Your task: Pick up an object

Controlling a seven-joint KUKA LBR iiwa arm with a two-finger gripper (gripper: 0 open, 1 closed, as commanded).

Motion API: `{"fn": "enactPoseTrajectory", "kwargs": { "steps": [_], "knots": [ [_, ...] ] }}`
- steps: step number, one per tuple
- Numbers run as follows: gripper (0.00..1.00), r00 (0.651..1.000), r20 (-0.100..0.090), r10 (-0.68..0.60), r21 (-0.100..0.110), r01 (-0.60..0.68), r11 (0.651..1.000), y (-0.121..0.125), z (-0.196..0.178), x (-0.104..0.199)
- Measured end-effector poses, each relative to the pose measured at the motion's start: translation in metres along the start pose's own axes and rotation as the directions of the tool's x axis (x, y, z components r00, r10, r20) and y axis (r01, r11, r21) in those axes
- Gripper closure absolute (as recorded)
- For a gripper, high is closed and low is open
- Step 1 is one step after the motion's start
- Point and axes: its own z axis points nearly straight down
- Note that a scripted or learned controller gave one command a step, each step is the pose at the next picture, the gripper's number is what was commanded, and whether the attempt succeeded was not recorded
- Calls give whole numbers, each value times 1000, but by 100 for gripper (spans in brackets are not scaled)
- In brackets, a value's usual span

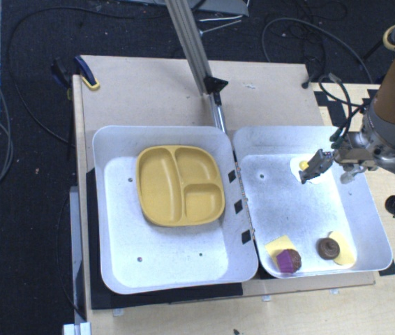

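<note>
Nothing looks picked up yet: the claw (pixel 314 167), grip state unclear, hovers by a yellow piece (pixel 302 166) near the right bin's (pixel 365 201) far edge.

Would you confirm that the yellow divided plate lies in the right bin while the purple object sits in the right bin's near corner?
Not quite: the camera view shows the yellow divided plate in the left bin, not the right. The purple object does sit in the right bin's near corner.
</note>
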Motion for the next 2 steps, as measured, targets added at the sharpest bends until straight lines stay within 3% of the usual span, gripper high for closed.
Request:
{"fn": "enactPoseTrajectory", "kwargs": {
  "steps": [1, 2],
  "knots": [
    [0, 1000, 1, -2, -11, 2, 1000, 2, -6, 0],
    [0, 1000, 1, -1, -8, 1, 1000, 4, 38, 4]
  ]
}}
